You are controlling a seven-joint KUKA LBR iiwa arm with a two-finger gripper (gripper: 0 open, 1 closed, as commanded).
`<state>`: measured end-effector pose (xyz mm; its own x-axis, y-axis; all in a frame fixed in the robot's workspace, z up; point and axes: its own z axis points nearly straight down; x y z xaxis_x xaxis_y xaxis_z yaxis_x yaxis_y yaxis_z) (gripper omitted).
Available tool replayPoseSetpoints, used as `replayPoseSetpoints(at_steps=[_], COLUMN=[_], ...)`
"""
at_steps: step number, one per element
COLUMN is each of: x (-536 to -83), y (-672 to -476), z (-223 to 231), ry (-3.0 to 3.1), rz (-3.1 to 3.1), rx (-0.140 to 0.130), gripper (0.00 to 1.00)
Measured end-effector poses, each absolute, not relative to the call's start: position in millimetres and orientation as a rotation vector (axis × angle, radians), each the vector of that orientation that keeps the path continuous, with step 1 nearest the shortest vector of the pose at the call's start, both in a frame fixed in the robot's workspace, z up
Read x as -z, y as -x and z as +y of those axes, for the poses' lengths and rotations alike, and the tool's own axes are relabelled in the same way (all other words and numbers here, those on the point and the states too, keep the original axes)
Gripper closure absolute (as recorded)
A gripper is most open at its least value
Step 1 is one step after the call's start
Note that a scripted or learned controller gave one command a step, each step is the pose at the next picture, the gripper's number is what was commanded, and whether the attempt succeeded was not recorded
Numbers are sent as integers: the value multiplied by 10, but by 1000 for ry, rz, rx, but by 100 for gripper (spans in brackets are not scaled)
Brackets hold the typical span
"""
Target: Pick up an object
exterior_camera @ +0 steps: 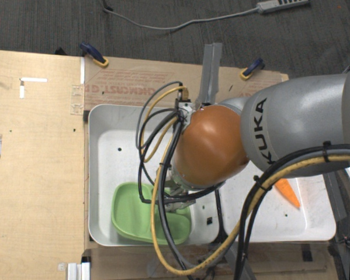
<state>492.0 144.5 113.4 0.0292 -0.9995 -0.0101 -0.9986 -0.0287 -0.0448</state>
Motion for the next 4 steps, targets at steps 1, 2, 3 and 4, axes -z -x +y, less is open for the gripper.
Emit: replayPoseSetpoints(at_steps=[1, 2, 3, 4], x=[-2831, -1553, -916, -909], y=[-5215, -4885, -5114, -4765], z=[1691, 2057, 1142, 1529], ry=[2261, 2552, 2650, 3043], rz=[2175, 1830, 1685, 777], rx=[-1, -4, -3, -7], gripper=[100, 100, 100, 100])
